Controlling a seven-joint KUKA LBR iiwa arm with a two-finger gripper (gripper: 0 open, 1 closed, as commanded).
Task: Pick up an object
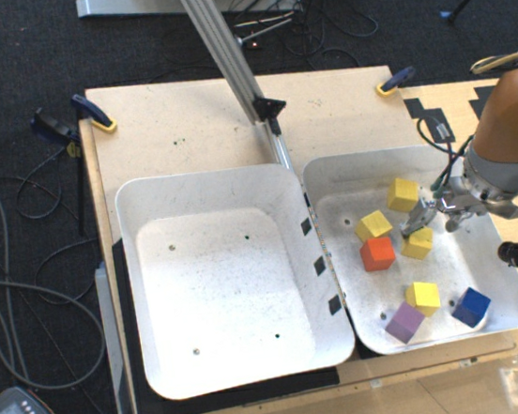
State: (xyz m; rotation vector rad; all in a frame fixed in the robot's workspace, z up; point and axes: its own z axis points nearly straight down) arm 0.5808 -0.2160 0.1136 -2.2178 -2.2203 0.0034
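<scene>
Bench [229, 125] with 2 white bins; arm in from right.
Gripper [419, 225] low in right bin [499, 307], touching a yellow cube [418, 244]; finger state unclear. Orange cube [377, 254] just left.

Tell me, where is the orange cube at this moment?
The orange cube lies in the right bin, near that bin's middle, just below a yellow cube and left of another yellow cube.
</scene>
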